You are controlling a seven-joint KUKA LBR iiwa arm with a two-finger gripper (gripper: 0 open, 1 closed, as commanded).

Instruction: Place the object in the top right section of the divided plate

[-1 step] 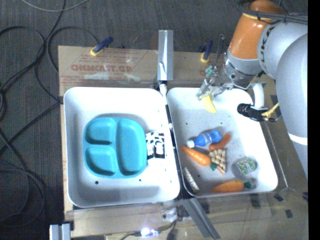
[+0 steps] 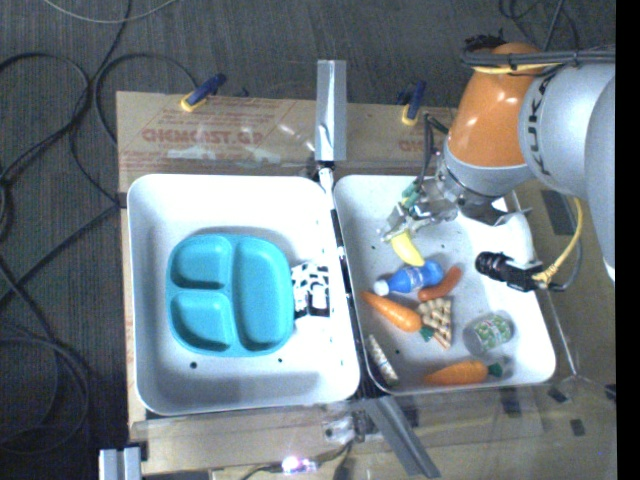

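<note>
The hand [image 2: 425,206], whether open or closed not discernible, was positioned directly above the yellow banana [image 2: 402,244] in the right bin [image 2: 540,363], with the blue divided plate [image 2: 232,292] well apart leftward.

Faint red "CHEMCAST GP" on the brown board [image 2: 215,138]; "KUKA" lettering on the arm [image 2: 560,118].

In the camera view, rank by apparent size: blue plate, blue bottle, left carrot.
1. Blue plate, by far the largest.
2. Left carrot and blue bottle look about alike; not ranked.
</note>
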